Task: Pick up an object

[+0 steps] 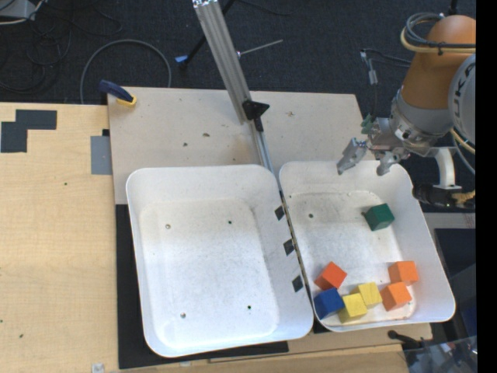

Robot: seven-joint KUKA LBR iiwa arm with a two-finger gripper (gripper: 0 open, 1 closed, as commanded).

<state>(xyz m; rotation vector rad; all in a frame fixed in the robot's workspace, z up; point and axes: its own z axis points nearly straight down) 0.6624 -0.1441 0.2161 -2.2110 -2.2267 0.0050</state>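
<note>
Dark floor with loose cables lies behind the bench (194, 130), and a tan board with black shapes runs along the camera view's left. An aluminium rail (225, 53) slants down toward the seam between the two white bins.

The left bin (155, 193) shows bare speckled floor. The right bin (435, 286) carries every candidate for the pick: a green cube (379, 217) alone in the upper part, and a huddle near the front edge, made up of an orange cube (333, 275), a blue cube (328, 302), two yellow cubes (359, 300) and two more orange cubes (400, 284) by the front right corner.

The gripper (366, 160) hangs over the far rim of the right bin, its two fingers spread apart with nothing between them.

Several things could go wrong. A descent from this spot would likely meet the rim or bare floor, since no cube lies under it. The green cube sits turned at an angle, so fingers closing out of line may push it away. In the huddle the cubes touch or nearly touch, leaving little room for a finger, and the corner ones crowd the wall.

No brand, label or legible writing can be made out.
</note>
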